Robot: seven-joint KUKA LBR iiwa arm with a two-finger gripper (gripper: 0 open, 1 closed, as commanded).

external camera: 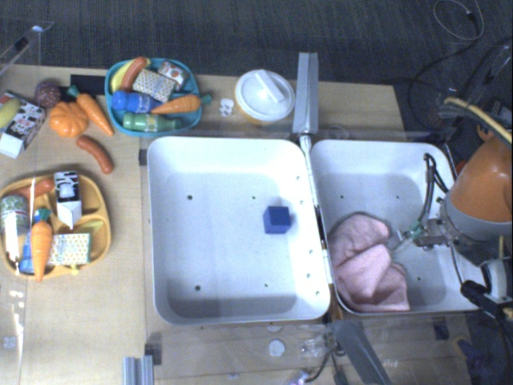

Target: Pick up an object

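Here the gripper touches the pink cloth in the right bin; its grasp is unclear.

The arm shows a broad orange band above a grey wrist. Thin dark cables loop beside it. The metal gripper looks slim and silvery.

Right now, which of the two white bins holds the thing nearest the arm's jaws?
The right white bin: its crumpled pink cloth lies beside the gripper, while the small blue cube sits in the left bin.
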